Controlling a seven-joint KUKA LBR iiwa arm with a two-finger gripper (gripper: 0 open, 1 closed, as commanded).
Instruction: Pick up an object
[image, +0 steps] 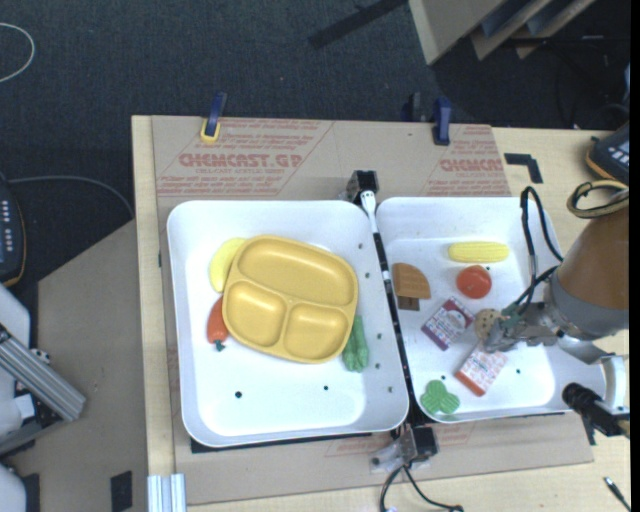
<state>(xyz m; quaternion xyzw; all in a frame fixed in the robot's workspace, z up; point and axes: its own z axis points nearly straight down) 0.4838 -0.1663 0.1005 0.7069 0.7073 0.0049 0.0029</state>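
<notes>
Yellow tray (288, 298) fills left bin (190, 300); hand (497, 331), grip unclear, over right bin (420, 215).

Dark carpet (200, 50) surrounds the bench (300, 150), its brown board printed in red and held by a yellow clamp (212, 122) and a blue clamp (441, 120)

Two white bins (200, 400) sit side by side on a brown table (150, 250) printed with red lettering. A blue clamp (441, 119) and a yellow-tipped clamp (212, 120) grip its far edge. Dark carpet (100, 70) lies beyond, with cables (20, 50) trailing across it.
</notes>
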